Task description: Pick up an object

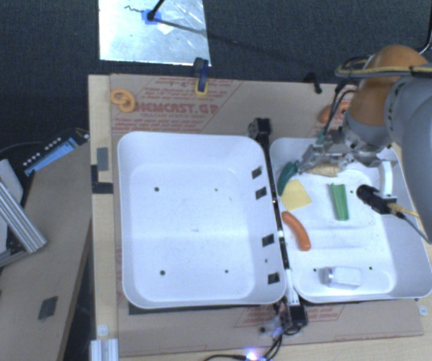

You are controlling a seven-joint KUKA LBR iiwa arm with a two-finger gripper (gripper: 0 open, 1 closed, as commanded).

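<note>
Here the jaws sit low over the far left corner of the right bin, at the end of the grey arm reaching in from the right. Whether they are open or closed cannot be told. Just beside them lie a dark green piece and a tan item, with a yellow wedge a little nearer the camera. A green stick lies near the middle, an orange sausage by the left wall, and a pale grey object at the near edge. The left bin stands beside it on the worktop.
</note>
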